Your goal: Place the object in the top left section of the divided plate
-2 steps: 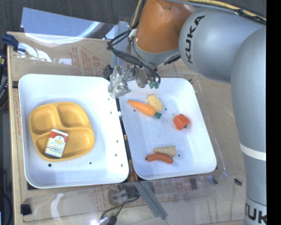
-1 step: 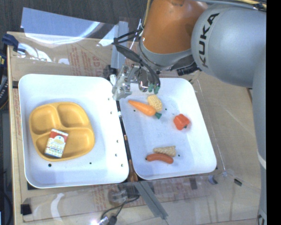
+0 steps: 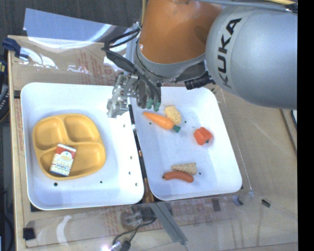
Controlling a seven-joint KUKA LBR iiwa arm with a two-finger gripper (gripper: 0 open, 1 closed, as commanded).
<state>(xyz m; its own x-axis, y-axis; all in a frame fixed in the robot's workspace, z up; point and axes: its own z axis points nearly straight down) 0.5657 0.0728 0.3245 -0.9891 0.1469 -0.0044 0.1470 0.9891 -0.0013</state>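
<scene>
Two white bins sit edge to edge, and the gripper (image 3: 132, 99) hangs over their shared rims near the far end; I cannot tell its state. Left of and nearer than the gripper, the left bin (image 3: 68, 192) leaves bare floor around the yellow divided plate (image 3: 68, 143). A small carton (image 3: 63, 160), red and white with a yellow face, lies in the plate's near section, long axis running near to far, slightly tilted. Just right of the gripper lies a carrot (image 3: 159, 120).

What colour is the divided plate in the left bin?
Mustard yellow, plain; the divided plate shows best in the camera view.
</scene>
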